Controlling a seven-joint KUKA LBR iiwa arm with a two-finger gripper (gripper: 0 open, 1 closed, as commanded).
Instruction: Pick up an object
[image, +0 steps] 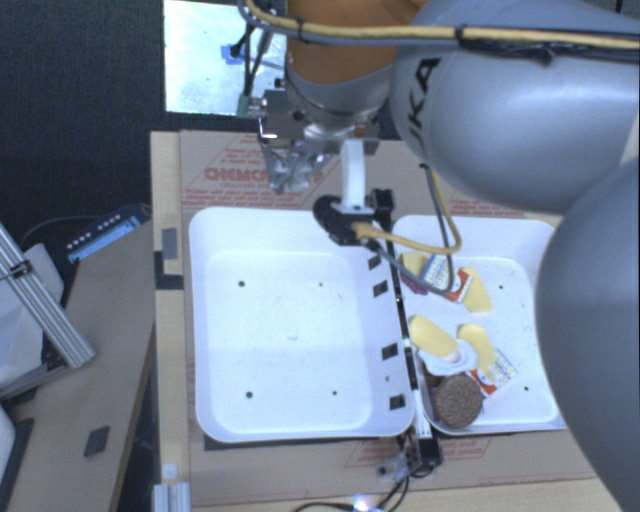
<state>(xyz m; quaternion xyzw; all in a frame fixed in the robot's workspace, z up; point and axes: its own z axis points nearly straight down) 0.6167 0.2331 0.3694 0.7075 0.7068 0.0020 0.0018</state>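
Gripper (290, 175) hangs over far rim of left bin (215, 330); grip state unclear. Yellow pieces (440, 335) and brown disc (458, 400) lie rightward, nearer camera, in right bin (535, 400).

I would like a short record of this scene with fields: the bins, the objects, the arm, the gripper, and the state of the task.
left bin: white, shallow, no objects seen in it
right bin: white, holds a cluster of small objects
objects: yellow pieces, a brown round item, a small printed packet
arm: grey, reaches in from the right, covers part of the right bin
gripper: above the cardboard behind the left bin, nothing seen between its fingers
task state: no object picked up yet
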